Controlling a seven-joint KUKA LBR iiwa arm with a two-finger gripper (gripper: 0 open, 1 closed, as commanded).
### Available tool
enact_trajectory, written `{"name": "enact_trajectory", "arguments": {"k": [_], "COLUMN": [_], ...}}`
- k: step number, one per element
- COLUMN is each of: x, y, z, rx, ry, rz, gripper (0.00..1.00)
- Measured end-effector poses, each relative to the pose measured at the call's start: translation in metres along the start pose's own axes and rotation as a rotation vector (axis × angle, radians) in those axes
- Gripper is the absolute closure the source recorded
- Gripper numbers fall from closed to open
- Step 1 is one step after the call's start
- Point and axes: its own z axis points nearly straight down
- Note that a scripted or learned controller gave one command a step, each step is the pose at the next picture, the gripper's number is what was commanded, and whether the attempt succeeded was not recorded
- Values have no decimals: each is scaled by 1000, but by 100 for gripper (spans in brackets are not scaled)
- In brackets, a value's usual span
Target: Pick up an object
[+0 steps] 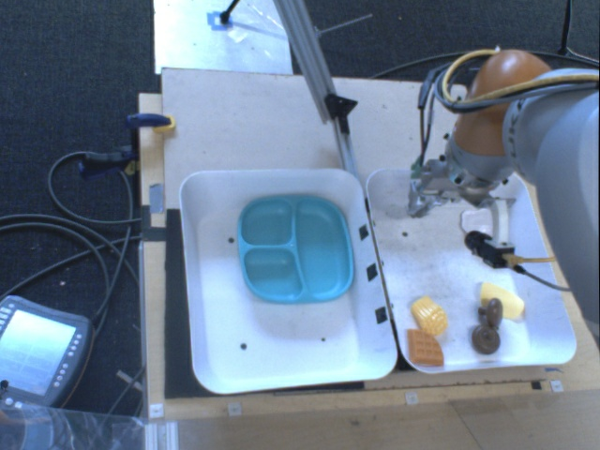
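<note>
Nearest the camera, along the front edge of the right bin [553, 350], lie four small things: an orange waffle-like square [425, 348], a yellow ridged piece [429, 316], a dark brown lumpy piece [487, 330] and a pale yellow block [501, 299]. Any would serve as the object to pick. Further back, the gripper [422, 198] hangs over the bin's far left corner, pointing down; it is too small and blurred to tell how wide it stands, and nothing shows in it. The objects lie toward the viewer and rightward from it, well apart. The left bin [206, 345] holds a teal divided plate [295, 248].
</note>
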Motion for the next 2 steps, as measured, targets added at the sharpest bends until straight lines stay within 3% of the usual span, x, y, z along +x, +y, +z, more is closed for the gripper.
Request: {"name": "enact_trajectory", "arguments": {"k": [2], "x": [-6], "y": [5], "z": [-109], "rx": [-7], "ry": [-1], "rz": [-4], "gripper": [100]}}
